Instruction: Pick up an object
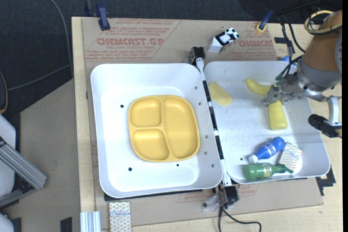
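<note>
In right bin [321,163] — gripper [273,96] above yellow block [277,116] | finger state: cannot tell

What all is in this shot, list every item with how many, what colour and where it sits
Bins: 2, white, side by side on the bench.
Divided plate: 1, yellow, left bin.
Soft yellow piece: 1, right bin, near the divider.
Banana: 1, yellow, right bin, far side.
Yellow block: 1, right bin, below the gripper.
Blue bottle: 1, right bin, near edge.
Green bottle: 1, beside the blue one.
Patterned packet: 1, white, by the bottles.
Gripper: 1, grey, over the right bin.
</note>
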Motion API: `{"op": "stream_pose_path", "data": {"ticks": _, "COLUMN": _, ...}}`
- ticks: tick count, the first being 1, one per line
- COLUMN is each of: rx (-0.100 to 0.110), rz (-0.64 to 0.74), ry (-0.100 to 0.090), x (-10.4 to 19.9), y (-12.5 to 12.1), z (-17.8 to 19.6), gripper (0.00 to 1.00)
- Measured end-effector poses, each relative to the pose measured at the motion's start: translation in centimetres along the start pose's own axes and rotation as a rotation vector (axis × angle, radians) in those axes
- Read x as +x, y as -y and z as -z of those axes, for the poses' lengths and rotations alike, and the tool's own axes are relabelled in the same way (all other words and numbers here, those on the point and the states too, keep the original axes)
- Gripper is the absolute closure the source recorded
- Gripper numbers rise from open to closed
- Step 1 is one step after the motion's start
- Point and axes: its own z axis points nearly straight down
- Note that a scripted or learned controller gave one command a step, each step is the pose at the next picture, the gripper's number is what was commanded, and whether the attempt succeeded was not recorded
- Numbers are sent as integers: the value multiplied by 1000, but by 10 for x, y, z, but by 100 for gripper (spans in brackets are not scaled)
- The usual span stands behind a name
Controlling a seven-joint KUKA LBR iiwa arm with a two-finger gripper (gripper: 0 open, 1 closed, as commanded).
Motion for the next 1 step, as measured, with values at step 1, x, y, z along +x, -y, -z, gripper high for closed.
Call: {"op": "stream_pose_path", "data": {"ticks": 1, "rx": 6, "rz": 1, "ry": -4, "x": 77, "y": -47, "z": -10, "gripper": 100}}
